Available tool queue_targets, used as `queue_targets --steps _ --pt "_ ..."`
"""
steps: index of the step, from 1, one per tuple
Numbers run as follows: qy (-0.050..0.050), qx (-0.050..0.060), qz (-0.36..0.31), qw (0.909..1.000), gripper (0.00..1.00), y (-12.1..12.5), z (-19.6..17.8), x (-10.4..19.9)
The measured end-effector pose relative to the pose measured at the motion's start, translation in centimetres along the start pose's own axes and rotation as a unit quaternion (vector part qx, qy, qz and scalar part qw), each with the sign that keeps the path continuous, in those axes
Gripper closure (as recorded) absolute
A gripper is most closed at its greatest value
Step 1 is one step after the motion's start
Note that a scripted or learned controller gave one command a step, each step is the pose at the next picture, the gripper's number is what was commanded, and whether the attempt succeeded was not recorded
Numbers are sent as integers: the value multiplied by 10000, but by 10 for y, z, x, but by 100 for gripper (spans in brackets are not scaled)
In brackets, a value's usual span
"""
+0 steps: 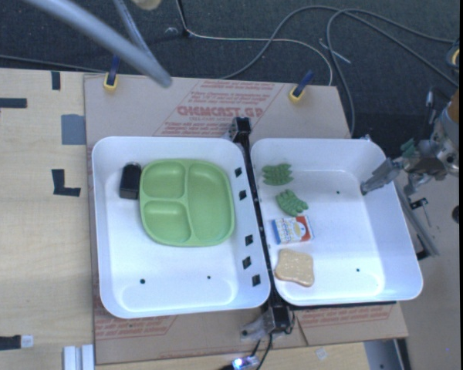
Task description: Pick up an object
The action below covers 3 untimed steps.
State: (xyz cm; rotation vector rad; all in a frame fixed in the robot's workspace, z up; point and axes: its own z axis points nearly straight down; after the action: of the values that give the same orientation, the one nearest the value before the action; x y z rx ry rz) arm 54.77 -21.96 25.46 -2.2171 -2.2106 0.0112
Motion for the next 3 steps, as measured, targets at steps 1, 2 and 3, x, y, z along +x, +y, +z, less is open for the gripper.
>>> queue_targets --steps 1,2,3 --pt "-16 -58 -19 10000 0 2 -7 0" --pt "-11 -34 -21 10000 0 7 41 8" --pt "-13 -33 -19 10000 0 3 86 10"
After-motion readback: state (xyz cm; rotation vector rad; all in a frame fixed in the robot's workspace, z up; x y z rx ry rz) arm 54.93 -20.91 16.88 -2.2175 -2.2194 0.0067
